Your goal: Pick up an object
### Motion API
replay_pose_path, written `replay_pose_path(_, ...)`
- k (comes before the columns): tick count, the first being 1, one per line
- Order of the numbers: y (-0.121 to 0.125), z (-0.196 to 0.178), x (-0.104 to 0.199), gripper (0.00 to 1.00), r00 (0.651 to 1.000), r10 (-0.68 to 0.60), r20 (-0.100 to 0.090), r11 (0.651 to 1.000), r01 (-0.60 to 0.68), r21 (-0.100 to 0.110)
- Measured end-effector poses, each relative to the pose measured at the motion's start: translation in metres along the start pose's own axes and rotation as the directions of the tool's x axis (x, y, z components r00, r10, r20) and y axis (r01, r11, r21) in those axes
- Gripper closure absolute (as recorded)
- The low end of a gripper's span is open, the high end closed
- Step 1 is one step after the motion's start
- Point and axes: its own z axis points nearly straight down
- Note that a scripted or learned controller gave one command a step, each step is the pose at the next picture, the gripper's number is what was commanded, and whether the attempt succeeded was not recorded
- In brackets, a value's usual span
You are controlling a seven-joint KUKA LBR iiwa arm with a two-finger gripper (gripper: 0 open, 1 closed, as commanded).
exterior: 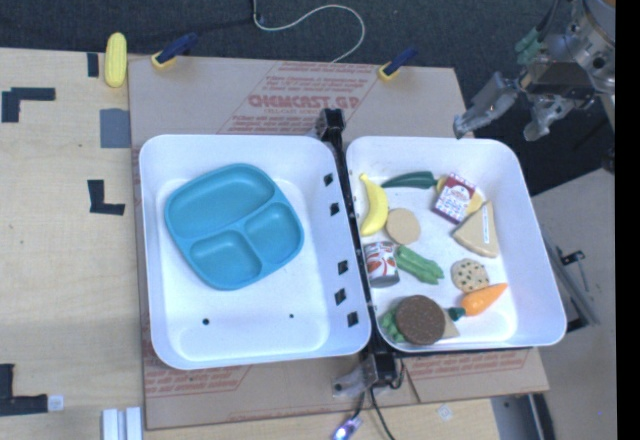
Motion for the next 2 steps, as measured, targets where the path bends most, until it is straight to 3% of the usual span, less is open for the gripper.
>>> replay_pose_path(1, 0.0003, -0.0018, -0.0057, 1.0, 1.0, 0.01, 0.003, 1.0, -0.01, 0.014)
replay_pose_path(2, 0.0008, -0.0117, -0.0057, 1.0, 1.0, 0.01, 0.004, 1.0, -0.01, 0.014)
